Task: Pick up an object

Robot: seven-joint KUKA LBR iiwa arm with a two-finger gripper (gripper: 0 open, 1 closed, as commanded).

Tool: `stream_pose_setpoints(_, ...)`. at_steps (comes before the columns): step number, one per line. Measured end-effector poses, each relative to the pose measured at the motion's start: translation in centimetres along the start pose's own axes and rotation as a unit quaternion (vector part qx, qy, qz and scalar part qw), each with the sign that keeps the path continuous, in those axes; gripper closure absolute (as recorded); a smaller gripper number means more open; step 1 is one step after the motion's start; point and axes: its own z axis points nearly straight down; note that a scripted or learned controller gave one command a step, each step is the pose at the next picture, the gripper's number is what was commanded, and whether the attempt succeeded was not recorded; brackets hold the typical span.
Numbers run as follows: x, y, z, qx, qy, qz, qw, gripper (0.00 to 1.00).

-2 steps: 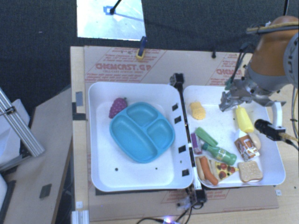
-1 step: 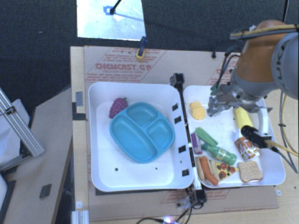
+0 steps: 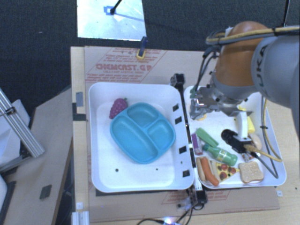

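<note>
My gripper (image 3: 197, 109) hangs low over the far left corner of the right bin (image 3: 276, 165), under the grey arm with its orange band. Just in front of it, toward the camera, lie a pale green stick (image 3: 206, 137) and a dark green bottle (image 3: 221, 155). Nothing shows held in the gripper. Along the bin's near edge sit a hot dog (image 3: 209, 172), a pizza slice (image 3: 225, 169) and a piece of toast (image 3: 251, 172). A white piece (image 3: 241, 122) and a yellow one (image 3: 251, 125) lie at the right, partly hidden by the arm.
The left bin (image 3: 101, 172) holds a blue divided plate (image 3: 142, 132) with a bunch of purple grapes (image 3: 118, 107) at its far left corner. A black divider with clips (image 3: 182, 121) runs between the bins. A small purple item (image 3: 196, 143) lies against the right bin's left wall.
</note>
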Motion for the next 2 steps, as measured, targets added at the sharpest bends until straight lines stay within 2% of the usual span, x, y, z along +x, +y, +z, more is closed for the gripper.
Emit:
stream_pose_setpoints(1,4.6,-0.4,1.1,0.000,-0.001,0.002,1.0000,1.00)
stream_pose_setpoints(2,8.2,-1.2,0.1,-0.001,-0.001,0.001,1.0000,1.00)
